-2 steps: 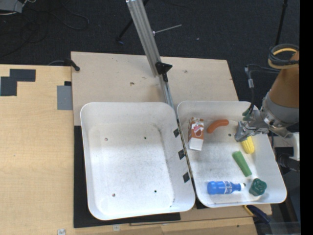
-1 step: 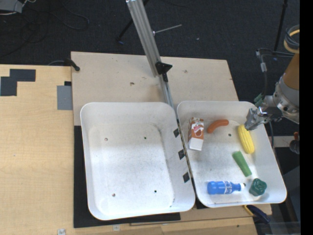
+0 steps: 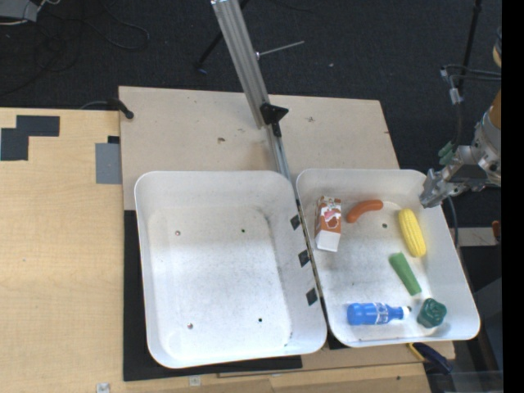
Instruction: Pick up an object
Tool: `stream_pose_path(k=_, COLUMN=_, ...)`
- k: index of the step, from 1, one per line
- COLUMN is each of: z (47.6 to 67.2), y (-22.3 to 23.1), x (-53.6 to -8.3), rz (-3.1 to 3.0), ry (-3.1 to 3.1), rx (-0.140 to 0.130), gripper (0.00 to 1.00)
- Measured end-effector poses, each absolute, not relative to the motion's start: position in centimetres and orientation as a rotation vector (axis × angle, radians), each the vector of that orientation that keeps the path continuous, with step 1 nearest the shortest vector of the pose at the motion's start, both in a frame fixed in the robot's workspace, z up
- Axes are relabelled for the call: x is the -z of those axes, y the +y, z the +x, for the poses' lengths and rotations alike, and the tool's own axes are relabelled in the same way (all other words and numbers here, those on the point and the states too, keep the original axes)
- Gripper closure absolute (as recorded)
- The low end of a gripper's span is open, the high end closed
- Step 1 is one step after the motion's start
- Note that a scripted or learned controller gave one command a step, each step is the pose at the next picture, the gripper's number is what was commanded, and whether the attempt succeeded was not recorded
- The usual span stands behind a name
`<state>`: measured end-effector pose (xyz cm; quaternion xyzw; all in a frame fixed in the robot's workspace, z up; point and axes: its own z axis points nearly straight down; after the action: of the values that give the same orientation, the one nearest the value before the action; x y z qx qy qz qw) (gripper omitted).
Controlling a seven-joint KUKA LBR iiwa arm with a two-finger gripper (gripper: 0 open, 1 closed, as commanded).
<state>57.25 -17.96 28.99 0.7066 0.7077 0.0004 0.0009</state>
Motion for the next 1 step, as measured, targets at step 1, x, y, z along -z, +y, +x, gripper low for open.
stream_pose_path(k=1, z=57.42, y=-12.94, x=-28.82, rz=2.219, ry=2.229, rx=0.001, gripper=1.00)
